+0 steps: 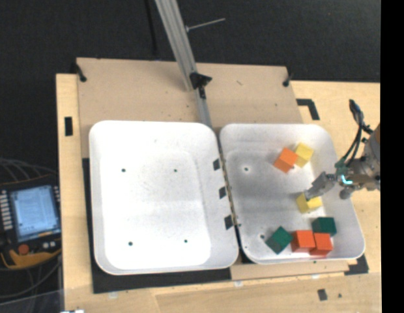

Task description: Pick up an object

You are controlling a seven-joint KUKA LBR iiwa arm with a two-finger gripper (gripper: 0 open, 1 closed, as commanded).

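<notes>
Tool (319, 189) sits low over the right bin (254, 150), reaching in from its right rim, tip just above and touching the edge of a small yellow block (309, 204); cannot tell how its grip stands. Block lies mid-right in the bin, its slightly longer side running left-right with a slight tilt. Near the rear sit an orange cube (287, 159) touching another yellow cube (304, 152); two green blocks (278, 239) and two orange blocks (312, 241) cluster along the front wall.

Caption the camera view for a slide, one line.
Gripper poised above a yellow block in the right bin, among orange, green and yellow blocks.
</notes>
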